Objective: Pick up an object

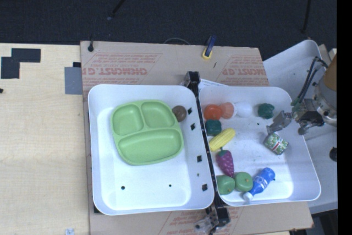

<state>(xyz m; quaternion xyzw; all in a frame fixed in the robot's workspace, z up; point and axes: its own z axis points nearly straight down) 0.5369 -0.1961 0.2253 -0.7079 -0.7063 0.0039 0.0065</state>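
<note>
My gripper (291, 123) hangs over the right side of the right bin (301, 173), open, with nothing between its fingers. Just below it lies a small green can (275, 143) on its side. To the upper left of the gripper sits a dark green object (265, 110). Further left in the same bin are an orange-red object (213, 112), a pale pink-white one (227, 110), a teal piece (213, 127), a yellow corn cob (221, 139) and purple grapes (225, 162). Two green round fruits (235, 182) and a blue bottle (261, 181) lie along the near edge.
The left bin (143, 195) holds a light green divided plate (147, 132) and a small brown ball (179, 113) by the wall between the bins. Brown cardboard (143, 66) lies under both bins. A yellow-blue clip (208, 48) sits at the cardboard's far edge.
</note>
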